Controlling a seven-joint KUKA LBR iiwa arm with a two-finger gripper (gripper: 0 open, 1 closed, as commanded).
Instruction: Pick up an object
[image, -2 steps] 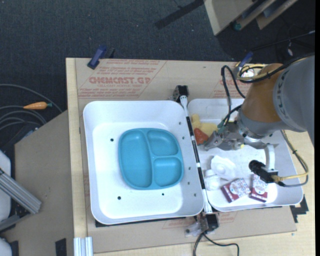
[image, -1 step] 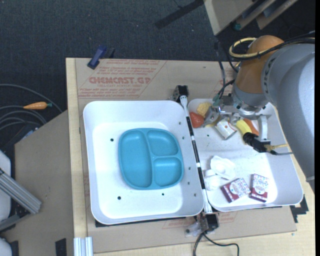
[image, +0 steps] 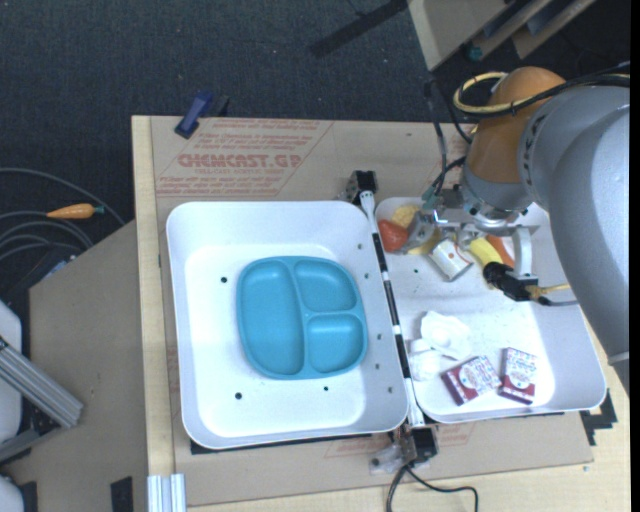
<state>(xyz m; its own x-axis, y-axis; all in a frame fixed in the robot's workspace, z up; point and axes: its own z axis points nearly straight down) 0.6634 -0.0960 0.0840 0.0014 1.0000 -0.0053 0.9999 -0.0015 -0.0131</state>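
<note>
I have the claw (image: 455, 240) low in the right bin (image: 575, 385), over the clutter at its far end, presumably to take one piece; whether it grips anything I cannot tell. Beneath it lie an orange piece (image: 394, 235) and a yellow one (image: 403, 214); two maroon packets (image: 495, 375) sit nearer. The left bin (image: 200, 395) carries a blue divided plate (image: 300, 316).

Left bin (image: 200, 330): white, with small dark dots.
Right bin (image: 565, 350): white.
Divided plate (image: 300, 315): light blue, plain.
Two packets (image: 495, 375): dark red with white print.
Crumpled piece (image: 440, 330): white.
Object near the bin's far corner (image: 395, 236): red-orange, next to a yellow one (image: 404, 214).
Arm (image: 560, 130): grey, with orange band.
Bench board (image: 240, 150): pale tan, with red lettering.
Floor (image: 100, 60): dark blue-grey.
</note>
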